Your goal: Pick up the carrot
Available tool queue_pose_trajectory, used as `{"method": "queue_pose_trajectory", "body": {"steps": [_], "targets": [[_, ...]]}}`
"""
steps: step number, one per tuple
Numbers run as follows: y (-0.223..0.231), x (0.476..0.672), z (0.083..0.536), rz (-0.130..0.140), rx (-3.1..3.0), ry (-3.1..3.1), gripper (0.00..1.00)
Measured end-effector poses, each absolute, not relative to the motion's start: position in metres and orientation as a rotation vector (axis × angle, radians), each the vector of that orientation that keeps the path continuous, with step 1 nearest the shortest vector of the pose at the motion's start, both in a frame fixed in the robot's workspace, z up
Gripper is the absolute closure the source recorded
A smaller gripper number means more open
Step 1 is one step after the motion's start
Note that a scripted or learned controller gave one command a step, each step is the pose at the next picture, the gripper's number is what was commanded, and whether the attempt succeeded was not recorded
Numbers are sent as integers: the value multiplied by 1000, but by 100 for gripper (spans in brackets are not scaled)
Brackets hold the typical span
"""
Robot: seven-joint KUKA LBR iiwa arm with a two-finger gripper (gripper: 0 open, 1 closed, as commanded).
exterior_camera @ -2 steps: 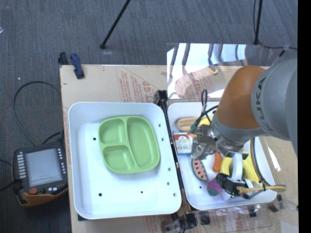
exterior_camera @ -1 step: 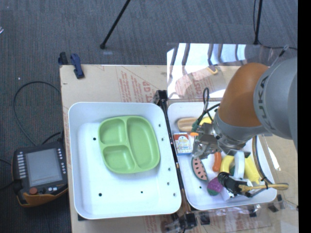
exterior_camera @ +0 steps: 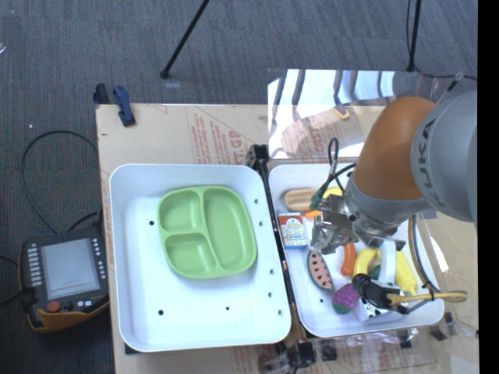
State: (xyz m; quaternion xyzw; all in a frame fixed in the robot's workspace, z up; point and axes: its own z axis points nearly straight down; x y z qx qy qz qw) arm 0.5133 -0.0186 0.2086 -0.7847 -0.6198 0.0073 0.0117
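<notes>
The carrot (exterior_camera: 348,260) is a small orange-red stick lying in the right bin (exterior_camera: 312,322), between a watermelon slice (exterior_camera: 318,269) and a yellow piece (exterior_camera: 366,261). My gripper (exterior_camera: 333,236) hangs low over the middle of this bin, just up and left of the carrot's top end. The grey arm with its orange band (exterior_camera: 394,158) covers the bin's far right part. Nothing shows held in the gripper.
The right bin also holds a tan bun (exterior_camera: 299,199), a small red-and-white carton (exterior_camera: 293,231), a purple item (exterior_camera: 343,298) and another yellow piece (exterior_camera: 405,273). A green divided plate (exterior_camera: 207,231) lies in the left bin (exterior_camera: 132,287).
</notes>
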Motion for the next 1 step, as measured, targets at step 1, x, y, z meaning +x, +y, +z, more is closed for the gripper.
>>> {"method": "queue_pose_trajectory", "body": {"steps": [1], "targets": [[-21, 514, 216, 28, -2444, -1927, 100]]}}
